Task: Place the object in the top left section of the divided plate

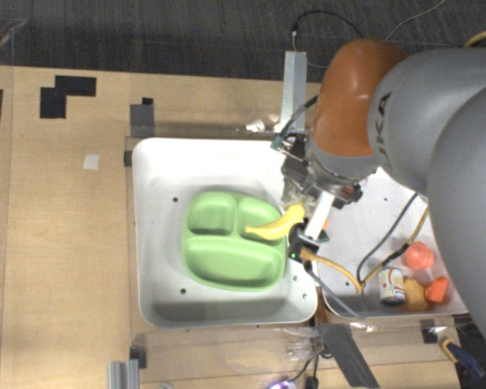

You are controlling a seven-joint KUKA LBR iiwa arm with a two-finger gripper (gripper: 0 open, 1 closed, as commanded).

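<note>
The banana (274, 227) is seen at the right rim of the green divided plate (227, 270), just beside the gripper (306, 217); whether it is pinched cannot be told. It should be carried further left and released low over the far left compartment (210, 212)

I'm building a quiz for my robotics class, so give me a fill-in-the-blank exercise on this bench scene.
1. The divided plate is ____ in colour.
2. It is moulded into ____ sections.
3. The yellow fruit at the plate's right rim is a ____.
4. The white bin holding the plate is the ____ one in this view.
Missing words: green; three; banana; left.
</note>
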